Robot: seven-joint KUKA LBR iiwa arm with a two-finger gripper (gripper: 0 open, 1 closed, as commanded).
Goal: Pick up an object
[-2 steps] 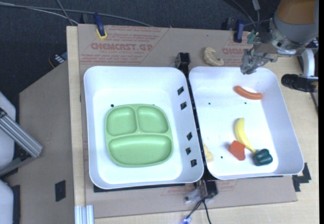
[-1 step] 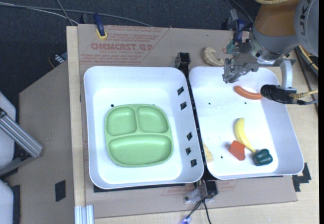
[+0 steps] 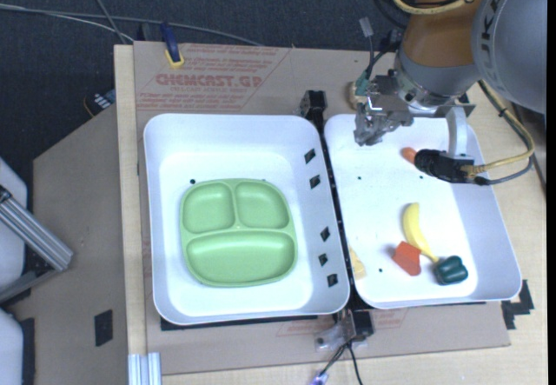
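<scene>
Camera view finds our gripper (image 3: 375, 133), finger state we cannot tell, poised at the right bin's (image 3: 369, 192) twelve o'clock, needing travel toward five o'clock over the banana (image 3: 419, 231).

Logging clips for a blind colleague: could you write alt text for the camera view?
The grey arm's hand hangs over the far left corner of the right white bin, apart from the yellow toy banana, red block and dark green toy pepper near its front. The left white bin holds a light green divided plastic plate.
</scene>
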